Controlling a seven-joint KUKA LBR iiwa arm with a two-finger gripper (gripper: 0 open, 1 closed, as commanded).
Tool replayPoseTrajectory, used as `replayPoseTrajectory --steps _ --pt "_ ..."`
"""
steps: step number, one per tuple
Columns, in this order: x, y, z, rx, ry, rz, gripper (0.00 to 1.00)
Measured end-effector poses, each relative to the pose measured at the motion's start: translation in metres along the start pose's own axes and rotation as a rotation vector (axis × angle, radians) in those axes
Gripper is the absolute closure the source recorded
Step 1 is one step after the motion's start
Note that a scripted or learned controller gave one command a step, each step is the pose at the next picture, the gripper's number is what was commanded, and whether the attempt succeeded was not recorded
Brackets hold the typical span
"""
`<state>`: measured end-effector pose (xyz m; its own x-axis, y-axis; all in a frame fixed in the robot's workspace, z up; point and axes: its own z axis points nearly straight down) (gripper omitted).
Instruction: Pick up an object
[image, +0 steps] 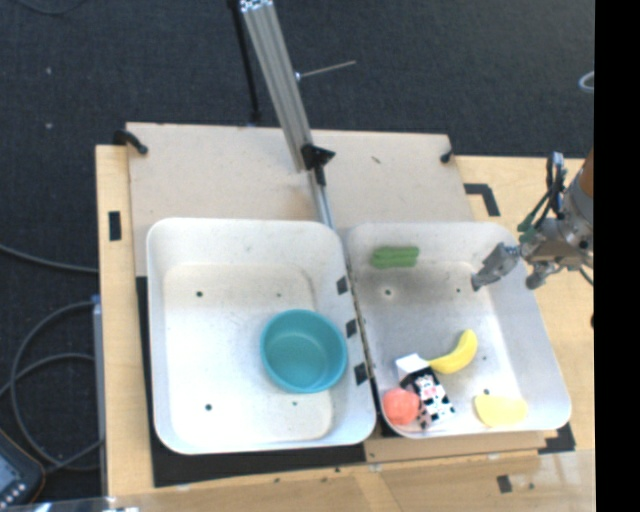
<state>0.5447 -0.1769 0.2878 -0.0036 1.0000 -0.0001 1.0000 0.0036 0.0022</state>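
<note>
My gripper hangs over the right bin's far right edge with its two grey fingers spread apart and nothing between them. In that bin a green block lies near the back wall. A yellow banana lies toward the front, well below and left of the gripper. Beside it stands a small black-and-white spotted box, with a pink-red ball at the front left corner and a yellow lemon-like piece at the front right. A teal bowl sits in the left bin.
A slanted metal pole rises from the back between the bins. The bins rest on a tan board over the wooden bench. Cables run over the dark floor at the left.
</note>
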Motion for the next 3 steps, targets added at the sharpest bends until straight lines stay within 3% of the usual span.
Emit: replayPoseTrajectory --steps 1,3 --pt "0.000 0.000 0.000 -0.001 0.000 0.001 0.00" --pt "-0.003 -0.005 0.085 0.005 -0.002 0.005 0.00"
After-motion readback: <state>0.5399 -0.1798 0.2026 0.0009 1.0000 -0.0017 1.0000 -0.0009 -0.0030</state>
